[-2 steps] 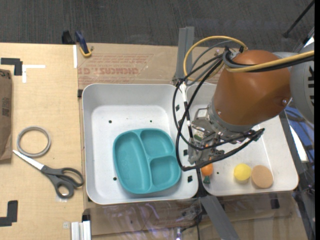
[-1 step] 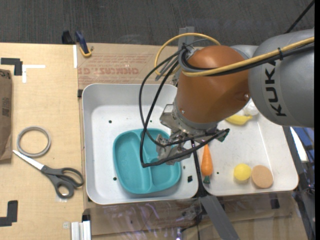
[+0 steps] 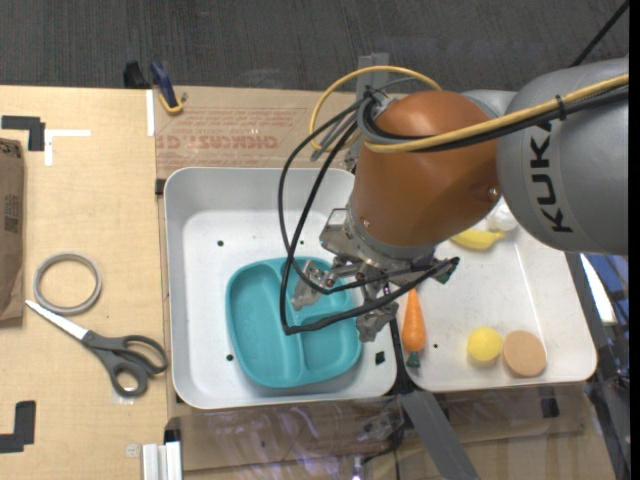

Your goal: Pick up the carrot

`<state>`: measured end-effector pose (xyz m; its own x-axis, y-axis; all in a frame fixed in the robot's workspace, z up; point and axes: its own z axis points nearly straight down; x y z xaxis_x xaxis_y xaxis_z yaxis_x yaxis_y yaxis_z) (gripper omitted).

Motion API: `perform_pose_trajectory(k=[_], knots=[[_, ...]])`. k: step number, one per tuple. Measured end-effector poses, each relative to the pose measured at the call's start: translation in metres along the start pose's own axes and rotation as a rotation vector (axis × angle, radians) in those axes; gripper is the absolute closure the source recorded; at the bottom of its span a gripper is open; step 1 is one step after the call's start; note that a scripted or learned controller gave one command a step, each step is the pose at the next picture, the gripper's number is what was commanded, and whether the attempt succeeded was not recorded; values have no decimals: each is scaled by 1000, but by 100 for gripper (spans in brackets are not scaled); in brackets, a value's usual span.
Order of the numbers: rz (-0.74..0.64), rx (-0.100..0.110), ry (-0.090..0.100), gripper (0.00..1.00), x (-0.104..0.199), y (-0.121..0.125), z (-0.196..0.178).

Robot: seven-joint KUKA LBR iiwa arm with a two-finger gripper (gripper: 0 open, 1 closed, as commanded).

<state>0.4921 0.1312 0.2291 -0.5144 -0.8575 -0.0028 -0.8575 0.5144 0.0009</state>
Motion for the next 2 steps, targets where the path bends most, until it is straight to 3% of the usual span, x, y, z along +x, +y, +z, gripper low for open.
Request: perform_pose_trajectory(k=[1, 2], knots=[[-42, 2, -1, 0, 38, -73, -140], [-282, -1, 1, 0, 50, -33, -7]])
